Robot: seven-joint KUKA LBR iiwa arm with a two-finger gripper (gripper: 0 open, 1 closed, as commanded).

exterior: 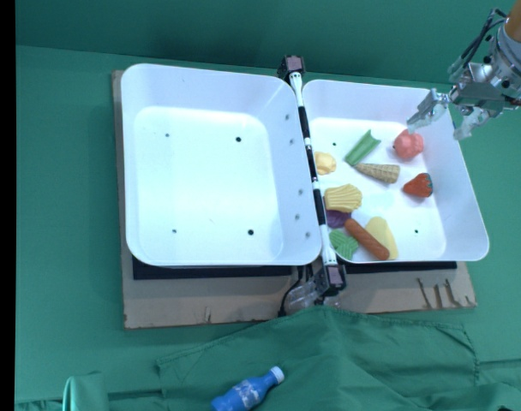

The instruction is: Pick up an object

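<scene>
The right bin (466, 229) holds several toy foods: a pink round piece (407, 145), a red strawberry (418, 185), a green pod (362, 146), a tan cone (378, 173), a yellow shell-shaped piece (343, 198), an orange carrot (366, 239) and a small yellow piece (325, 163). My gripper (443, 116) hangs open above the bin's far right corner, its two fingers spread apart, with nothing between them. The pink piece lies just below and left of it.
The left bin (149, 110) sits beside the right one, a black-and-white bar (310, 169) between them. Both rest on a cardboard sheet (200, 306). A blue bottle (247, 390) lies on the green cloth at the front.
</scene>
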